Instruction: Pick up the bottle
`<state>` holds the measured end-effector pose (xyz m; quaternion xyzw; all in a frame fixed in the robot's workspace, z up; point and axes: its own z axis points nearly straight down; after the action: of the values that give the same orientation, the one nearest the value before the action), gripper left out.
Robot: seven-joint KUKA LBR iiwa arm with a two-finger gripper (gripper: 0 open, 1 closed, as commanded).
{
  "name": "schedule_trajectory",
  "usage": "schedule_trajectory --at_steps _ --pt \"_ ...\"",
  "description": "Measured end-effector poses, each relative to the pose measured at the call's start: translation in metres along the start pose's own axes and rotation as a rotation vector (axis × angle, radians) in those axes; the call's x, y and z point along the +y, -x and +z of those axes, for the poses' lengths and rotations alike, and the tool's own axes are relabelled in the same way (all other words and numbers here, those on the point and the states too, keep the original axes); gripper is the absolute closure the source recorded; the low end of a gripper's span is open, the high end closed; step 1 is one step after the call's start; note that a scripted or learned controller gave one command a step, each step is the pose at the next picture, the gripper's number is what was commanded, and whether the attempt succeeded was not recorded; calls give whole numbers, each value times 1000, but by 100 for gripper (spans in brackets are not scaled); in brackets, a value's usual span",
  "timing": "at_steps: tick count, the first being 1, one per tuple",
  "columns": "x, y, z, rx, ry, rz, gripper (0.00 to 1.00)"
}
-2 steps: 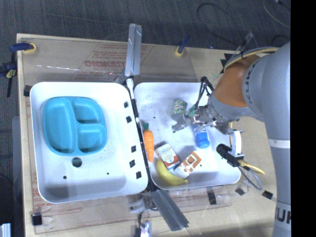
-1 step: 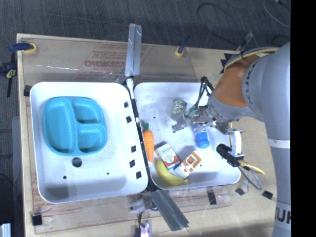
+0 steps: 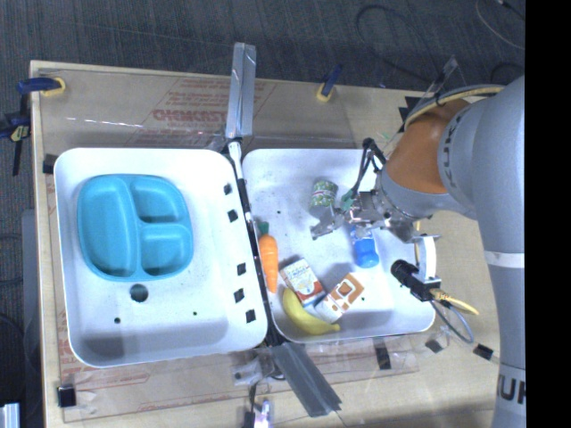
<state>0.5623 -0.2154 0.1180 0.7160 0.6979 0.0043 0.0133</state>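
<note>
Gripper (image 3: pixel 343 219) mid right bin (image 3: pixel 268 172) | bottle (image 3: pixel 365 250) beside, near right wall

Glossy white plastic bins (image 3: pixel 107 328) — smooth matt blue plastic tray (image 3: pixel 134 224) — bare wooden bench (image 3: pixel 116 105)

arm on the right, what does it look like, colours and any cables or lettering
The arm is thick, rounded and light grey, with an orange band above the wrist. Dark letters, partly cut off, show on its lower section. Black cables loop beside the wrist, running toward the tool, which is small, metallic grey and black.
</note>
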Motion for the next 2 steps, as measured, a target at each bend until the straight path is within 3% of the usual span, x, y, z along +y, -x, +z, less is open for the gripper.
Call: schedule_trajectory --at_steps 2 --pt "0 0 0 0 0 0 0"
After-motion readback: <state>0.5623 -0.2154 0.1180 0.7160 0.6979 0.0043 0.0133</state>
